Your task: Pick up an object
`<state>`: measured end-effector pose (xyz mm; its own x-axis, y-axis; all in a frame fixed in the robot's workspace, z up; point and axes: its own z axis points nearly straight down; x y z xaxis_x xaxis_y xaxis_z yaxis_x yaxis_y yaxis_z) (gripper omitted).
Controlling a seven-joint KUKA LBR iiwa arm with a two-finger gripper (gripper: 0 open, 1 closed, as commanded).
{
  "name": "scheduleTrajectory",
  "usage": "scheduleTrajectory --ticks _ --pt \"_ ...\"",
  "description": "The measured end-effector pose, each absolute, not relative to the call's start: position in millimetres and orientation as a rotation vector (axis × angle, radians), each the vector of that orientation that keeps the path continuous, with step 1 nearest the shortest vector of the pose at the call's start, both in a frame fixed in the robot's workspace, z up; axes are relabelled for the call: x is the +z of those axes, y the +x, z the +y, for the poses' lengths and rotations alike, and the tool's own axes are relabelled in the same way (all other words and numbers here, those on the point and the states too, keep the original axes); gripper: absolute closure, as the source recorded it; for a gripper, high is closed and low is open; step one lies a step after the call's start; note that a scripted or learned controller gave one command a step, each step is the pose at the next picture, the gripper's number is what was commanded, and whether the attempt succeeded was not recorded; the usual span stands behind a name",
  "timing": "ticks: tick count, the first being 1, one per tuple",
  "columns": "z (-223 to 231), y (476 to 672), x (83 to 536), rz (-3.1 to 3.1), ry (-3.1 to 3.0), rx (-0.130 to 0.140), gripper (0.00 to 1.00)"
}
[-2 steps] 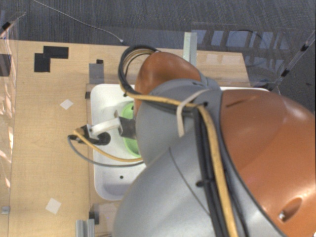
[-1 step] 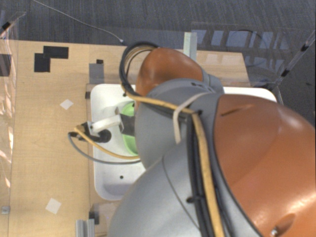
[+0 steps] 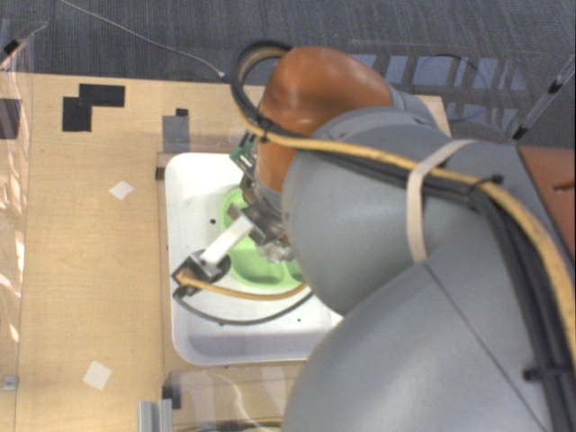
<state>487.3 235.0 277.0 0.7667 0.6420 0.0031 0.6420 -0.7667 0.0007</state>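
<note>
A light green round thing (image 3: 255, 275), like a shallow dish, lies in the middle of the left white bin (image 3: 193, 331). My gripper (image 3: 263, 232) hangs low over the dish's far part, under the orange band of the arm. The wrist hides the gripper's tip and much of the dish. A small dark green piece (image 3: 241, 157) peeks out beside the wrist at the bin's far edge.
The grey arm (image 3: 423, 277) covers the right side of the bench and the second bin. A thin dark cable (image 3: 236, 317) curves over the bin floor in front of the dish. Left of the bin lies bare wooden bench (image 3: 81, 268) with black marks (image 3: 90, 104).
</note>
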Motion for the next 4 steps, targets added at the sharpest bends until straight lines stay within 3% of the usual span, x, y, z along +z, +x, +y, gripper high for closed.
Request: scheduleTrajectory --ticks 1,2,3,4 --pt "232.0 485.7 114.8 -1.337 -2.844 0.020 1.00" --pt "224.3 488.0 262.0 -0.733 -3.052 -0.011 1.00" --pt "202.4 484.3 119.4 -0.433 -3.116 0.015 1.00" --pt "237.2 487.8 240.2 -0.701 -3.056 -0.015 1.00"
